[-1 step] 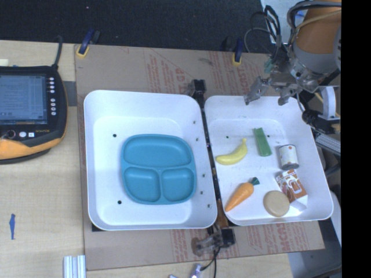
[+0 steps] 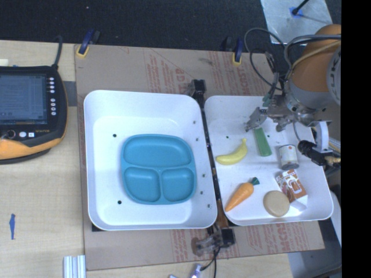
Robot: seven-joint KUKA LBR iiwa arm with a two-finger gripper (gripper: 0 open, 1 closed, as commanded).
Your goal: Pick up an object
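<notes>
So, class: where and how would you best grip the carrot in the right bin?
Grip the carrot across its thicker orange middle, coming from straight above with fingers set crosswise to its slanted length. It lies flat, apart from the banana and round disc.

Grey arm reaching from right, orange-banded wrist, claw (image 2: 264, 119) lowered, fingers spread

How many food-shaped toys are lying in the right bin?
2. A banana lies near the bin's left side, and a carrot lies below it, toward the front. The arm covers part of the bin's back, so another may be hidden there.
</notes>
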